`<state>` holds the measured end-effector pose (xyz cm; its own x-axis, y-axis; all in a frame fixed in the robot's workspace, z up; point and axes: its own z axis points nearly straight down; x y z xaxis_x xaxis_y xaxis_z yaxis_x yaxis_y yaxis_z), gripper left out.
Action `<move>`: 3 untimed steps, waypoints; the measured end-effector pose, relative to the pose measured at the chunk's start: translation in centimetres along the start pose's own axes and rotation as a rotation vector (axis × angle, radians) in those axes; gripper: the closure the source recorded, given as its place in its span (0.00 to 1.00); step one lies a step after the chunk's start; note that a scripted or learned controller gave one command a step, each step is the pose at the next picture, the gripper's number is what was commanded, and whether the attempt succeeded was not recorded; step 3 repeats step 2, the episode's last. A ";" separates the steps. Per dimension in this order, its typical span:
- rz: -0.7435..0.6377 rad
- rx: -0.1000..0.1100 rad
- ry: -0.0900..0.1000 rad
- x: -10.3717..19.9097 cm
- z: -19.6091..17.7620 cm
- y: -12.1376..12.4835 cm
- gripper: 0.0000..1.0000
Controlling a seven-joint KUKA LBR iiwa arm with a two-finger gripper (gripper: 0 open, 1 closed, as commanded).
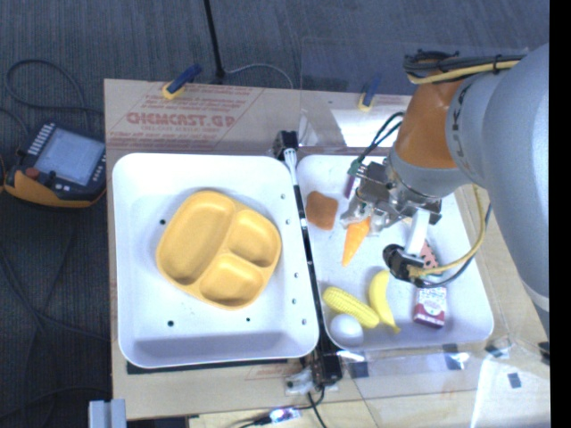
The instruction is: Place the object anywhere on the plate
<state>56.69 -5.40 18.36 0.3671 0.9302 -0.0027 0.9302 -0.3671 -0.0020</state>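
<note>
Orange carrot [354,240] sits clamped between the end effector [364,219] fingers over the right bin [464,324].

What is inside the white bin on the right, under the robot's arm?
The right bin holds a carrot, corn cob, banana, egg, brown bread-like piece and small red carton. The arm covers the bin's far corner.

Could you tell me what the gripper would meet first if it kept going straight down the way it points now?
Most likely the carrot, directly under the gripper in the right bin; depth is unclear from this slanted view.
</note>
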 end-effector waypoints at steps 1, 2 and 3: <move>-0.048 0.001 0.002 8.2 0.0 -1.0 1.00; -0.047 0.001 0.001 8.2 0.0 -1.0 0.00; -0.047 0.001 0.001 8.2 0.0 -1.0 0.00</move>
